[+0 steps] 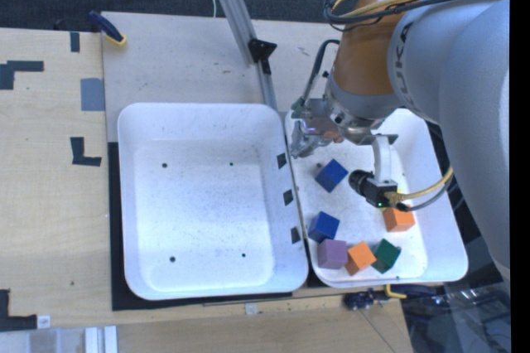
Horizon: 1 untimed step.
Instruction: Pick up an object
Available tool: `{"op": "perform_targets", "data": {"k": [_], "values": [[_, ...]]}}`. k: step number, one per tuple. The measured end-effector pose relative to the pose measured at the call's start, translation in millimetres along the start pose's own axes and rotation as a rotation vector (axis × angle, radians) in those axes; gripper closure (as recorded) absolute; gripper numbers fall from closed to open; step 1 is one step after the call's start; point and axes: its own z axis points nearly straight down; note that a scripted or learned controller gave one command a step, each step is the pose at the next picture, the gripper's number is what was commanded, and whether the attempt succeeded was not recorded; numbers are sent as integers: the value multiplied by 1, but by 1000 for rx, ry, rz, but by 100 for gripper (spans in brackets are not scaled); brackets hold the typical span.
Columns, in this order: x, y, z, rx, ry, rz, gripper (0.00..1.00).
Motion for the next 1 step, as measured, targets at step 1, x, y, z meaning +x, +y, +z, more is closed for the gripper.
{"op": "perform_targets", "data": {"k": [1], "values": [[48,20,-16,-2,1,0,100]]}}
